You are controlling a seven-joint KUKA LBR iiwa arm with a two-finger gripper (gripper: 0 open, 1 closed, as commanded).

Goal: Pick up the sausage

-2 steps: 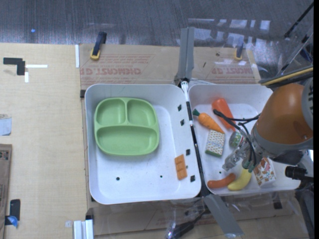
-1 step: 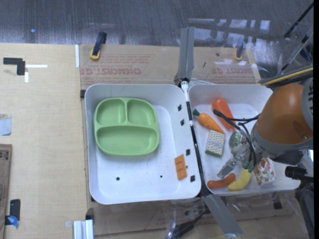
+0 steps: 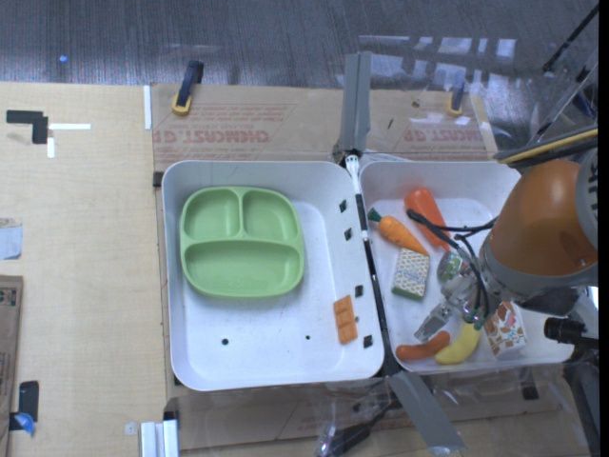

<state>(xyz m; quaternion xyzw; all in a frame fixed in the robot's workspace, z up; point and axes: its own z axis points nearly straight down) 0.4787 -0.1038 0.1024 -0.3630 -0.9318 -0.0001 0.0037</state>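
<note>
The gripper (image 3: 440,320) hangs just above the sausage (image 3: 420,350) in the right bin (image 3: 433,172), fingers a little apart and holding nothing.

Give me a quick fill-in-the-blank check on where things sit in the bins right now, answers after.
1. The green divided plate lies in the ____ bin.
2. The sausage lies at the right bin's near edge, next to the yellow ____.
3. The gripper is over the ____ bin.
4. The carrot is coloured ____.

Missing words: left; banana; right; orange
</note>
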